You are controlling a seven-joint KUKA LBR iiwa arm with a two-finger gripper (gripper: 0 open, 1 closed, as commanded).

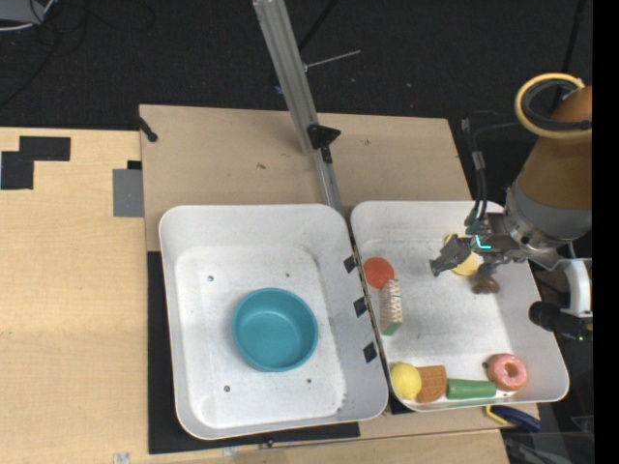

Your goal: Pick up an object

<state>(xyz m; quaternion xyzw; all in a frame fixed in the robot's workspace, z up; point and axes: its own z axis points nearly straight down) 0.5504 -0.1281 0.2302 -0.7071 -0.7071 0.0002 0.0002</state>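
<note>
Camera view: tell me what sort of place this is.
Probably a robotics lab's grasping test bench. Two shallow white plastic bins sit side by side on a plywood board, a grey arm's two-finger gripper hangs over the right one, and small toy foods like a pink frosted doughnut serve as practice items.

The gripper [471, 269] hides most of a yellow object [468, 264] beneath it, too covered to identify.

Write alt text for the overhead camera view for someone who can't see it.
A grey robot arm's pincer hovers low over the right white bin, beside a yellow object. That bin also holds a pink doughnut, a lemon and other toy foods; the left bin holds a teal bowl.
</note>
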